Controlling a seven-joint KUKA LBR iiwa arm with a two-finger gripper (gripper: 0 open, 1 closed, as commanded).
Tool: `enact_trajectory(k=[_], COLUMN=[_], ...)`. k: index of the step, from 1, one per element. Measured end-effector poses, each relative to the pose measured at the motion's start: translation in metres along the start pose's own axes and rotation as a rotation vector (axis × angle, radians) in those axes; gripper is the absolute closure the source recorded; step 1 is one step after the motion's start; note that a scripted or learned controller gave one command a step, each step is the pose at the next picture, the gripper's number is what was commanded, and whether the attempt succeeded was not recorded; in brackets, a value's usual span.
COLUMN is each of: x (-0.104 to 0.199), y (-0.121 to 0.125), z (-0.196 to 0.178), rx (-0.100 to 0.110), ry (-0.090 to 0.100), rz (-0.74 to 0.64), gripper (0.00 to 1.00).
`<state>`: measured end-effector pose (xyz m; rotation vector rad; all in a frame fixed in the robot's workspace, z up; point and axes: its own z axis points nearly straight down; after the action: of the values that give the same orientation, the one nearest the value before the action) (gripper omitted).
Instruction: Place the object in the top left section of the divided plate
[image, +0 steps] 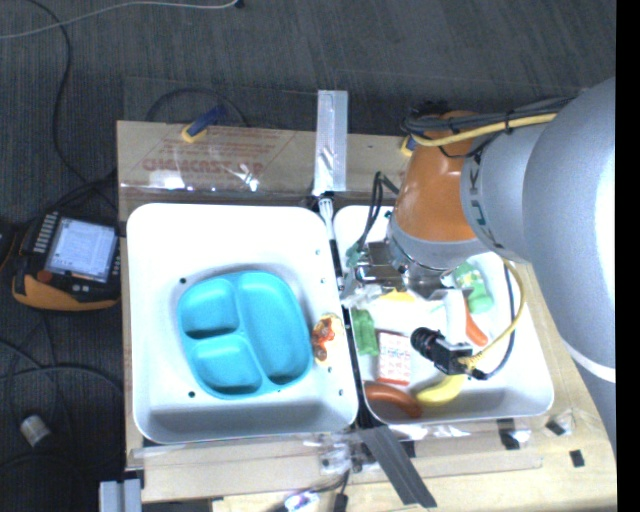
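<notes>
A blue divided plate (243, 330) with three sections lies in the left bin (150, 250). A small orange-brown item (323, 336) rests in the left bin, just right of the plate and against the wall between the bins. My gripper (375, 282) hangs low over the upper left part of the right bin (530, 390), under the orange wrist band. It is above a pile of toy food, and the wrist hides what lies directly beneath it.
The right bin holds several toy foods: a yellow banana (440, 390), a brown-red sausage (392, 398), a green piece (362, 332), a red-and-white packet (396, 357), an orange carrot (475, 328) and a green-white item (478, 285). A black cable loops along the arm.
</notes>
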<state>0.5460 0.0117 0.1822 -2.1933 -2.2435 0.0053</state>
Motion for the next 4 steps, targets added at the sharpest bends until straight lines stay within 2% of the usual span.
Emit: enact_trajectory(k=[1, 2, 3, 4], x=[0.089, 0.158, 0.176, 0.222], y=[-0.045, -0.002, -0.057, -0.047], z=[-0.001, -0.060, 0.059, -0.002], rx=[0.001, -0.003, 0.002, -0.001], ry=[-0.001, -0.006, -0.003, -0.006], rz=[0.238, 0.361, 0.295, 0.265], gripper=[1.00, 1.00, 1.00, 1.00])
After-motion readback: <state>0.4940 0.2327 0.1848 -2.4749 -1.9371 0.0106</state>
